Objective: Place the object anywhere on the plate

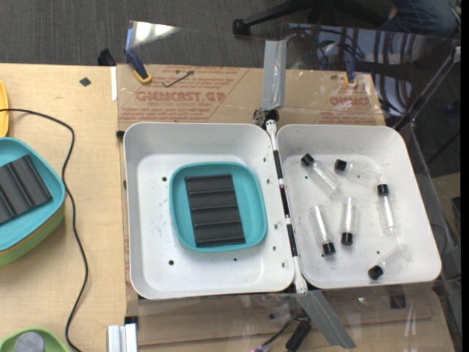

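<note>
Two shallow white plastic bins w/ rounded corners sit side by side on the desk (88, 160), mid-frame. The left bin (146, 270) holds a teal plate (253, 211), a rounded-square shape w/ a raised rim and a dark ribbed insert of four ridges at its centre. The right bin (410, 167) holds clear glass-like vials w/ black caps, scattered approx. six in all: one (319, 172) upper left, one (355, 168) near the top, one (386, 207) at right, two (321, 230) (347, 220) mid-bin, one (387, 261) lower right. All lie flat, none on the plate. Printed brown cardboard (205, 94) lies behind the bins. A stack of teal and green plates (22, 196) sits at the left edge, beside a black cable (73, 196).
</note>
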You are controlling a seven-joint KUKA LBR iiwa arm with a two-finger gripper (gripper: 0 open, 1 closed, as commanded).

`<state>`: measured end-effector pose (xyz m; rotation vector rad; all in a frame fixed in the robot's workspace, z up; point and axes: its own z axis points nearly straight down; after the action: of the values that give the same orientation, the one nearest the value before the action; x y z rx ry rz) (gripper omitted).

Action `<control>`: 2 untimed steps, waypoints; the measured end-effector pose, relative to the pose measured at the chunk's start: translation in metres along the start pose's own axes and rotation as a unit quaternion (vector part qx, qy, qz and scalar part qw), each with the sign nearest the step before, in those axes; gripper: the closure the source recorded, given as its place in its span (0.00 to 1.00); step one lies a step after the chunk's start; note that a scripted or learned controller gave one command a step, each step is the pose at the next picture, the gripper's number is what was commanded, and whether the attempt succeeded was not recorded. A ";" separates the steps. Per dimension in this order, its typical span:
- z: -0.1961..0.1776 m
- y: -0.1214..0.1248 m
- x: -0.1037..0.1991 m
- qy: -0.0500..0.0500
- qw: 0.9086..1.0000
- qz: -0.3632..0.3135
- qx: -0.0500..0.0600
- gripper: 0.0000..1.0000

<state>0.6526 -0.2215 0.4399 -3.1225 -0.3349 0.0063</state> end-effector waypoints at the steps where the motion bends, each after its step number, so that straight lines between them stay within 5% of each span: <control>1: 0.000 0.000 0.000 0.000 1.000 0.000 0.000 0.00; 2: 0.000 0.000 0.000 0.000 1.000 0.000 0.000 0.00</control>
<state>0.6526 -0.2215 0.4400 -3.1226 -0.3345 0.0062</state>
